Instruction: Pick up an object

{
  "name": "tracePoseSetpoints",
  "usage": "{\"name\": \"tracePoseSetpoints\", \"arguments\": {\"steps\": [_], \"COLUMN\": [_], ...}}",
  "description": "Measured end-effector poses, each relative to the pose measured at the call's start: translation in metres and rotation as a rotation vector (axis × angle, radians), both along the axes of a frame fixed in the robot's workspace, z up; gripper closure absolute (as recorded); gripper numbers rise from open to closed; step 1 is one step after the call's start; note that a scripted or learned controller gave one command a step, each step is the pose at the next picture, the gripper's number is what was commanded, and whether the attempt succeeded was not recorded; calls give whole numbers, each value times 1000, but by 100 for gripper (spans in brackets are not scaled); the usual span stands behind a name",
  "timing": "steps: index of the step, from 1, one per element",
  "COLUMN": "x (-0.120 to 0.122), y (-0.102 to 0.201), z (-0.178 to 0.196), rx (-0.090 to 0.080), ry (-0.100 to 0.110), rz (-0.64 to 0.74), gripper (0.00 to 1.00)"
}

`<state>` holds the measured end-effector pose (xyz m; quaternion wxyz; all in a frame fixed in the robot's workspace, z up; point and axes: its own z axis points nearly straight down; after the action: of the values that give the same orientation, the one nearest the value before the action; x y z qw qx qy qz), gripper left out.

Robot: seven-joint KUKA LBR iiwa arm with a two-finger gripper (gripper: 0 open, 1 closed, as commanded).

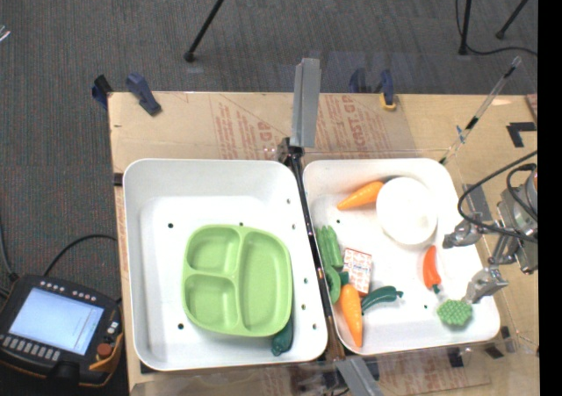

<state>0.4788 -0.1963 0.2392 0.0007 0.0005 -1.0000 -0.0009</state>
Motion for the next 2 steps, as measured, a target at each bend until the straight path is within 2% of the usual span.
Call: {"name": "tracePoseSetpoints", "arguments": {"steps": [1,2], "x": [14,0], "y": [-11,-12], "z": [-120,-153], "rx": [5,2], "ry": [10,2], "rz": [40,164], "gripper": [0,0]}}
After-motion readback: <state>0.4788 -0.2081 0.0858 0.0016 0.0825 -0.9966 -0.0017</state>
